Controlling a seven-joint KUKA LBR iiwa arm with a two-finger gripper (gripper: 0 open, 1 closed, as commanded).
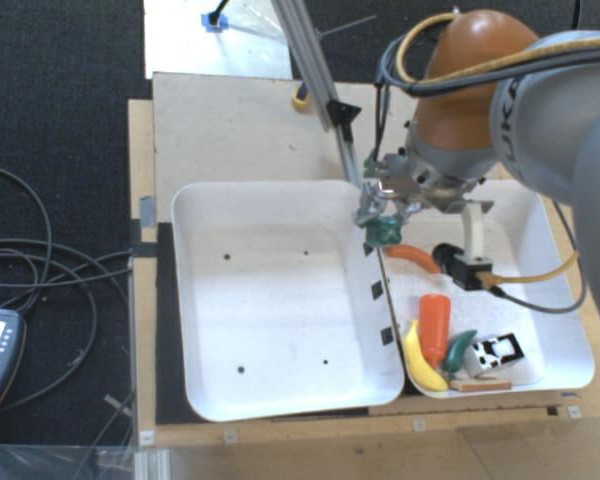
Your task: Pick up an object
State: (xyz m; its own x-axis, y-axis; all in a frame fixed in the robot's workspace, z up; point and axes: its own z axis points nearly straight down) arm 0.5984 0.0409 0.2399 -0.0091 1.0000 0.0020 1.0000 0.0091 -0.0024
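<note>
Sitting side by side on the bench [230, 118] are two white bins, and their inner walls touch in the middle. The left bin [195, 268] has lots of bare floor, so there is plenty of room to move there. The right bin [560, 298] is busier: an orange carrot-like piece [412, 257] lies near the dividing wall, and down in the near corner an orange tube [434, 328], a yellow banana [421, 356], a green pepper-like thing [457, 350] and a black-and-white block [497, 352] are packed close together. The claw [380, 208] hangs right over the edge where the bins meet. A small teal object [385, 232] sits at its tip, seemingly pinched there and held up above the wall. The fingers look pressed in on it, though they are small and hard to see. The grey arm [550, 108] comes in from the right, with its orange band [470, 68] above the wrist, bending down toward the bins.
</note>
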